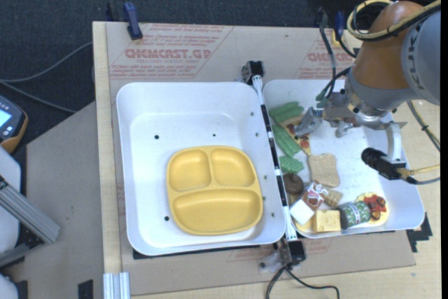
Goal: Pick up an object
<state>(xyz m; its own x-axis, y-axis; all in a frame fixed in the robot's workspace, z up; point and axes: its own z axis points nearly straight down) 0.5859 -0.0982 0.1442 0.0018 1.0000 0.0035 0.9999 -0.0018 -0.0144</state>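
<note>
The arm (392, 45) is cut off by the right edge of the picture. Its wrist covers the upper part of the right bin (413, 210) — what lies under it is hidden. The small items (336, 210) along the bin's lower edge are too small to identify.

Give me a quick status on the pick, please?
Gripper low over right bin, beside green toy pieces. No object seen between its fingers. Yellow divided tray sits in left bin.
</note>
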